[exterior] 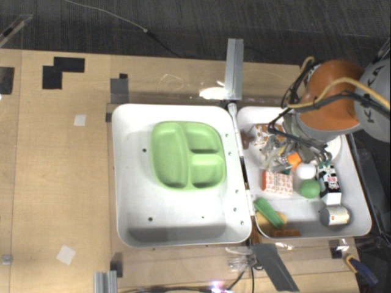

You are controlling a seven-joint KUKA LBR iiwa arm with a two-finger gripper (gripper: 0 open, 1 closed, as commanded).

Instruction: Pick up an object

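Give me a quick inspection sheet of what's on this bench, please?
Surface: wooden bench bearing two white bins side by side.
Job's things: right bin holds a green ball, white ball, red-and-white packet, green block, small metal can.
Clutter: left bin holds a green divided tray.
Grippers: gripper low over the right bin's pile; grip cannot be judged.
Cables: black hoses beside the wrist; thin wire behind the bench.
Surroundings: dark floor.
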